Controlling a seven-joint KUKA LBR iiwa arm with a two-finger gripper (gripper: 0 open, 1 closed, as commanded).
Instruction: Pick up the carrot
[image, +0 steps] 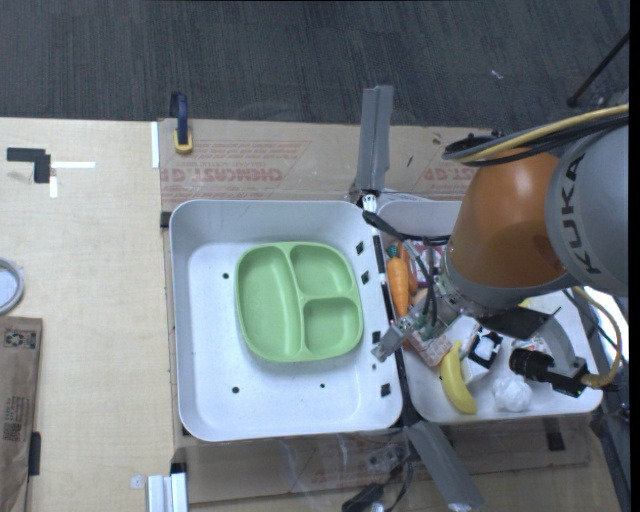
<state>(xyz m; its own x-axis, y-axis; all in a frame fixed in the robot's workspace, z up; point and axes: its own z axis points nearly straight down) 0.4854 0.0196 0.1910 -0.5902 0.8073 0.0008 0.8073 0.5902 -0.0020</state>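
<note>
at the reach step, pincer (392, 340) low beside the carrot (399, 284) (grip state impossible to tell), needing closure around it next.

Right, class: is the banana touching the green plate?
Apart. The camera view shows the banana in the right bin and the plate in the left bin, with the bin walls between them.

Carrot (399, 283) hemmed between bin wall (383, 270) and, seemingly, clutter.
</note>
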